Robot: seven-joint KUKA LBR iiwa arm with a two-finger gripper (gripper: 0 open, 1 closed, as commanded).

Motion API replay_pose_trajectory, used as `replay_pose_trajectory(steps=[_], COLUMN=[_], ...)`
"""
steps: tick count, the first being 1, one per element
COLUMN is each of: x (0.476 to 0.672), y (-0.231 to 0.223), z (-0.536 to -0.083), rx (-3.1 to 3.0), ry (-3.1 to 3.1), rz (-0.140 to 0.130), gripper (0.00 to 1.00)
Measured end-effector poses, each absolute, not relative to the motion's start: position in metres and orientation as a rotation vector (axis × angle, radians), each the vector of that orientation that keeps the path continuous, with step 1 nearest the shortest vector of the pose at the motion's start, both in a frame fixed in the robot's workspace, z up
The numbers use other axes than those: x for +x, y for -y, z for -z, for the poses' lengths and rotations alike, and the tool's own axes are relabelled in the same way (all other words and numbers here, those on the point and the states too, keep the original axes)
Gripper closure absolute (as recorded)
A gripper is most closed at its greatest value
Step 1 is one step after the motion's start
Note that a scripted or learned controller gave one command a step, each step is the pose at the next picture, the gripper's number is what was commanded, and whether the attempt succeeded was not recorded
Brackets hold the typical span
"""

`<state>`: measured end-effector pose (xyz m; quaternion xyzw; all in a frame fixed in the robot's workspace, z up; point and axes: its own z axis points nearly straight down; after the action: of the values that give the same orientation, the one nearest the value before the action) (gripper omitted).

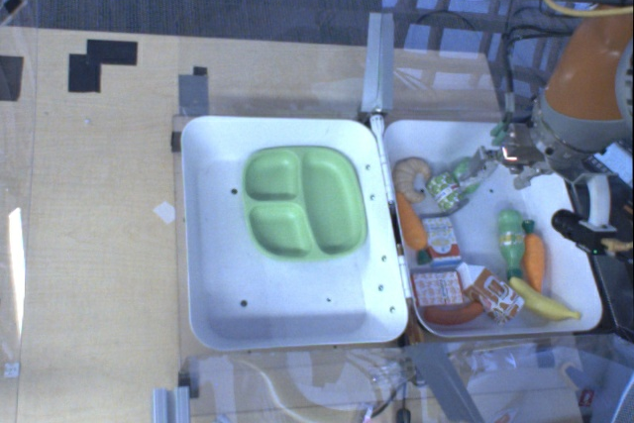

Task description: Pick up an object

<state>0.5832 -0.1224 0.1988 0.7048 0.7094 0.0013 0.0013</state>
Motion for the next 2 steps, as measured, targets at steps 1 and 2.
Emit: replay_pose_trajectory(steps=[1,2], x=[0.609,0.611], y=[0.117,0.116], z=[-0.089,-0.101], rx=[2.110,2.106], ry=[-2.315,-2.313], rz=[-0.011,-0.018], gripper=[0.00,1.00])
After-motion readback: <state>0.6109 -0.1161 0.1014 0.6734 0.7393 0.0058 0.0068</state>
